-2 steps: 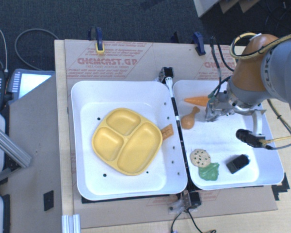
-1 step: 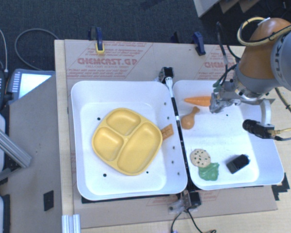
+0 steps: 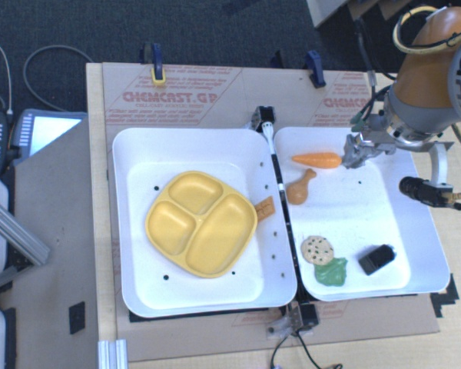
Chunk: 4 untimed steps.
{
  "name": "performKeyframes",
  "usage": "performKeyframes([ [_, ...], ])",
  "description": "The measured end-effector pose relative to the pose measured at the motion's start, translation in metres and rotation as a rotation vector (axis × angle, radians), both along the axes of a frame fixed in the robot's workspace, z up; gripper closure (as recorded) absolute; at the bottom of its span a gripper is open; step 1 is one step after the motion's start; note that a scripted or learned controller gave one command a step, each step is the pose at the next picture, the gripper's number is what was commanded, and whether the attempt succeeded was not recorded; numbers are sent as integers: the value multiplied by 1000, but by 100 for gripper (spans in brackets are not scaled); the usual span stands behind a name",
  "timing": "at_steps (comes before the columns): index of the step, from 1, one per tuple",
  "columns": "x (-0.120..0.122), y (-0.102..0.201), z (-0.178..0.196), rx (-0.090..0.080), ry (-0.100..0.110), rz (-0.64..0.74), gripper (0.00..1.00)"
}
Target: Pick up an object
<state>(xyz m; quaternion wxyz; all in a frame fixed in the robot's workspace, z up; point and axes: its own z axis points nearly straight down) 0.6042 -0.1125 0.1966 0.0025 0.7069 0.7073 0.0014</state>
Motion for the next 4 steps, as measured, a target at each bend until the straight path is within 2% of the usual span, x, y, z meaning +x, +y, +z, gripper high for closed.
performKeyframes([
  [1,1,0,53,0,-1,1,100],
  [2,-17,46,56,3,8,3,100],
  [4,-47,159,49,3,9,4,100],
])
